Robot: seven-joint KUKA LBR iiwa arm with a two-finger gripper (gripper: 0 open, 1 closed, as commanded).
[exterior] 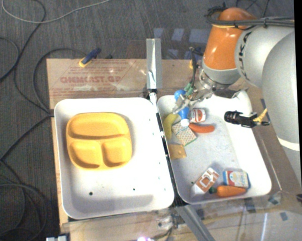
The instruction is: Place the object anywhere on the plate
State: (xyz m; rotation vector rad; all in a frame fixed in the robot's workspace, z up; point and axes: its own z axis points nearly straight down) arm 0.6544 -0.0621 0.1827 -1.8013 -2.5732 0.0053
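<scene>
A yellow plate (99, 139) with three compartments lies in the left bin (114, 194), toward its upper left. My gripper (186, 102) reaches down into the upper left corner of the right bin (242, 153). It hangs over a cluster of items: a blue-capped object (179, 95), a yellowish banana (168, 124), a small red-and-white can (197, 114), a red-orange chili-like piece (202, 128) and a patterned packet (184, 135). The wrist hides what lies right under the gripper.
Along the right bin's front edge sit a small brown-and-white box (208, 179), a blue-and-red carton (236, 178) and an orange carrot (230, 190). A tan block (177, 151) lies near the divider. A black fitting (238, 117) sticks out at the right wall.
</scene>
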